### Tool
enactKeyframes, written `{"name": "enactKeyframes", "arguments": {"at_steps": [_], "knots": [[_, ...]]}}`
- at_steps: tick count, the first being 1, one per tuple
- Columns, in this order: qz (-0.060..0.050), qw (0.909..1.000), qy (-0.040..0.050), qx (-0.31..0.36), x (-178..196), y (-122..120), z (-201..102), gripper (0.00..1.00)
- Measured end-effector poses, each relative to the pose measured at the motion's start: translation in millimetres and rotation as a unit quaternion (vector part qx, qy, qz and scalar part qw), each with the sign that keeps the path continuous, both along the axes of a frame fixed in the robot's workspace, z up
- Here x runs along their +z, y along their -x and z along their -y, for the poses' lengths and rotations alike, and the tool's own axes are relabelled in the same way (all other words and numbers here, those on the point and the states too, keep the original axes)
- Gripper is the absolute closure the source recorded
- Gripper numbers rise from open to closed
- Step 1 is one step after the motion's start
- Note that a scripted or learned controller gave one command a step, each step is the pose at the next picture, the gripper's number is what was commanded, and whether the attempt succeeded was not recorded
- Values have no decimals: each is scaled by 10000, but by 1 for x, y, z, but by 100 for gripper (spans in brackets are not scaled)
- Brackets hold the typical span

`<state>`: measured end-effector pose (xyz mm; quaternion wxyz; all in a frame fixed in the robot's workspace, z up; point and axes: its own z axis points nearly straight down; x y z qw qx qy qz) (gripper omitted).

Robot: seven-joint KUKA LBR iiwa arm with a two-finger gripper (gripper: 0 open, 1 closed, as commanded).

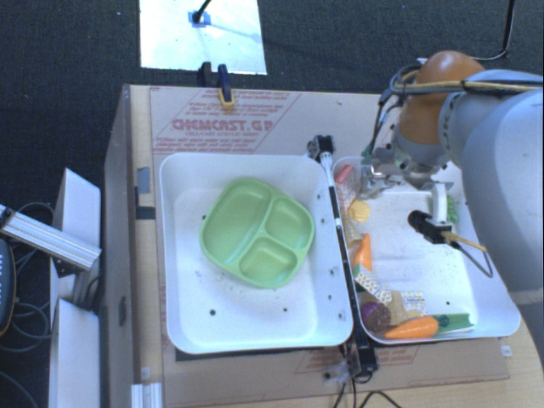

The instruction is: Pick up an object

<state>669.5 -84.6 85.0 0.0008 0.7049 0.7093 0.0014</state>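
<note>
Beside the gripper [374, 179], toy food [364, 252] crowds the right bin [442, 279].

Dark carpet floor [68, 58], white sheet [201, 24]

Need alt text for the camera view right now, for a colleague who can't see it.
The grey arm reaches over the right bin, which holds small toy foods including a carrot. The left bin holds a green divided plate.

left bin [183, 253]: divided plate [257, 232] inside | right bin [497, 313]: carrot [410, 328] at near edge
</note>
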Motion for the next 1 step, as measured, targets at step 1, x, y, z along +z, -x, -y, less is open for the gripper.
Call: {"name": "enactKeyframes", "arguments": {"at_steps": [1], "knots": [[-6, 10000, 8, -6, 0, 0, -1, 0]]}}
